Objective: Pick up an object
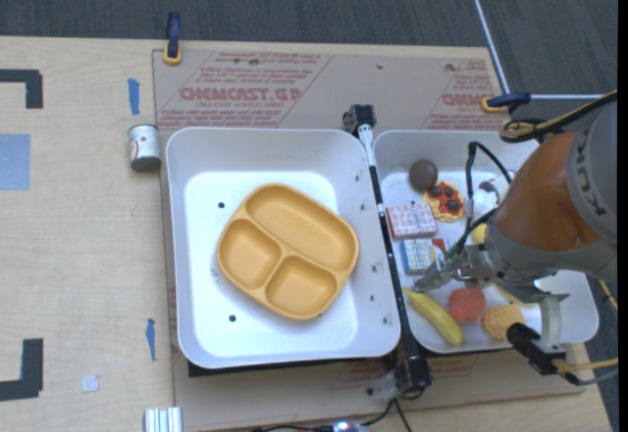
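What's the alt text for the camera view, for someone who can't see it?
A grey-and-orange robot arm reaches from the right into the right white bin, its gripper low among toy foods: a banana, a red piece and small boxes. The left white bin holds a yellow three-compartment plate.

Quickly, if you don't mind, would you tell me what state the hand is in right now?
Hand: cannot be told; it sits low in the right bin, among the toy food near the banana.

The right bin [589,317] is crowded with small toys. The left bin [196,224] has room around the yellow plate [287,250].
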You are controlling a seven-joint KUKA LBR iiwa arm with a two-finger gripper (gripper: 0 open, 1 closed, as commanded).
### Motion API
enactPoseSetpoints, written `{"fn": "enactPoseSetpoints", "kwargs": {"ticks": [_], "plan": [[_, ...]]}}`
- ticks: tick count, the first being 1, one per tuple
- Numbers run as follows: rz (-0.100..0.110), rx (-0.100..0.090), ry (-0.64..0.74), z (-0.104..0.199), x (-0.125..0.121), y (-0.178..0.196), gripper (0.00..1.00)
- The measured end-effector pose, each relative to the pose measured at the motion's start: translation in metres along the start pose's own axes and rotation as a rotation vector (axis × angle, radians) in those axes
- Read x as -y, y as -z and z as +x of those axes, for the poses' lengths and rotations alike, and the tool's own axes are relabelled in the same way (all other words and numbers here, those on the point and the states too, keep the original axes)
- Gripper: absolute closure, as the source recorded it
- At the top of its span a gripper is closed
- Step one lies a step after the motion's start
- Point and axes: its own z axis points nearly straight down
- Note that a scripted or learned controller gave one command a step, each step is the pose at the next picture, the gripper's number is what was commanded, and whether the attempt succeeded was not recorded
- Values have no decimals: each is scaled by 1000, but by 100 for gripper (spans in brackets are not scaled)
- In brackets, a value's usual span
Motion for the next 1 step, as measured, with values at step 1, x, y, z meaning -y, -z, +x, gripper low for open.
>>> {"fn": "enactPoseSetpoints", "kwargs": {"ticks": [1], "plan": [[0,0,0,0,0,0,0]]}}
